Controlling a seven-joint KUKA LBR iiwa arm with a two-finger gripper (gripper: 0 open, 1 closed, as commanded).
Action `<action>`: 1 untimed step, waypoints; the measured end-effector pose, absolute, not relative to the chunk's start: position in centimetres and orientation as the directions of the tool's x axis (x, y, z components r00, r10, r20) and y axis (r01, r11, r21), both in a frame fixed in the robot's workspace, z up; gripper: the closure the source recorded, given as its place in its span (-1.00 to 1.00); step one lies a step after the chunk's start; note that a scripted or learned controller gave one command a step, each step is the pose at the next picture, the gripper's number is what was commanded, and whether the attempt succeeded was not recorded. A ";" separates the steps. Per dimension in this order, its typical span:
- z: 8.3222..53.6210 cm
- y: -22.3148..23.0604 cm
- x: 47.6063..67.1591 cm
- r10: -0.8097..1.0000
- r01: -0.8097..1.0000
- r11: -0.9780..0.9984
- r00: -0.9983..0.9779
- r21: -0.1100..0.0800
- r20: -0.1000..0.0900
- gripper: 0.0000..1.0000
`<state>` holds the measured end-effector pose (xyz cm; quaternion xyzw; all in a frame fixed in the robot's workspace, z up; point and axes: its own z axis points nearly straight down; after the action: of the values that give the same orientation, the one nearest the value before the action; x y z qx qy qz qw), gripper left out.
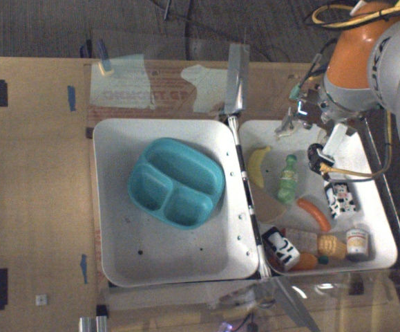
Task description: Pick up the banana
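Curved yellow banana (257, 166): one only, upper left of right white bin (383, 216), just beside its left wall, long axis running top to bottom of frame. Pincer (289, 122) up and right of it, near; apart or together: cannot tell. One green plastic bottle (287, 178) right of banana. One teal divided tray (177, 182) in left white bin (117, 241). Two bins on surface (34, 206).

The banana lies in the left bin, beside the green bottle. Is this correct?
Not quite. The banana lies in the right bin, beside the green bottle, as the camera view shows. The left bin holds a teal tray.
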<state>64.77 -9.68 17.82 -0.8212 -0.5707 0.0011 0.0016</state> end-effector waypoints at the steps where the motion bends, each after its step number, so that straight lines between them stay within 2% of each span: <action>1: 23.4 -17.1 66.5 0.812 0.812 -0.584 0.584 0.003 0.000 -1.00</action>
<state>66.50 -17.13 23.41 -0.8898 -0.4563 -0.0007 -0.0015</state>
